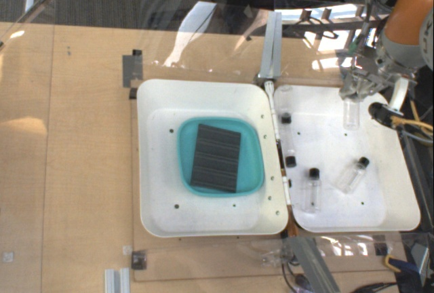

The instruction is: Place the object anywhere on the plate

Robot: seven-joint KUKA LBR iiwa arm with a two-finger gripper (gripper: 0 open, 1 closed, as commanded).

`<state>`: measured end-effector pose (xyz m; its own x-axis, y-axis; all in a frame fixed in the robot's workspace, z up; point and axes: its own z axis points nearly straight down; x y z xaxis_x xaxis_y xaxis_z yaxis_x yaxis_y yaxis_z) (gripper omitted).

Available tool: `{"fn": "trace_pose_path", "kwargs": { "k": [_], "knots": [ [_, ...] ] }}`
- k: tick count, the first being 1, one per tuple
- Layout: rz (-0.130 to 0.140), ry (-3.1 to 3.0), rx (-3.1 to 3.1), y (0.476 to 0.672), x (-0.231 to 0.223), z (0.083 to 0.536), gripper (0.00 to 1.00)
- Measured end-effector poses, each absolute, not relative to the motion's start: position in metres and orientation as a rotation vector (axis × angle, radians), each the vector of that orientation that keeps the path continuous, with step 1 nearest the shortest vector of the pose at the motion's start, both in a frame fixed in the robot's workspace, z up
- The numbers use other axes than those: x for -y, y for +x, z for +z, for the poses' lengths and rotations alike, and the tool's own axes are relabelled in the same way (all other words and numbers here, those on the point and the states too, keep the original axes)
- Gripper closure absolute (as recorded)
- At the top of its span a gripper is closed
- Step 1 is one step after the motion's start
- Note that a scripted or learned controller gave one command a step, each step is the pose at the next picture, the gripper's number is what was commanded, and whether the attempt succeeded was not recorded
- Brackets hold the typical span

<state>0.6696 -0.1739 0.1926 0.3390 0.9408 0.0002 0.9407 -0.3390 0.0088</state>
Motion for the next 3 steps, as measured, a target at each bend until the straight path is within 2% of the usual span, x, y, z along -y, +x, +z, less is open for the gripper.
{"fn": "trace_pose_path", "kwargs": {
  "k": [1,2,3],
  "knots": [
    [0.003,2.545,-1.842,0.602,0.106,0.144,1.0],
    [0.007,2.426,-1.993,0.553,0.051,0.186,1.0],
    [0.008,1.942,-2.465,0.588,-0.03,0.186,1.0]
  ]
}}
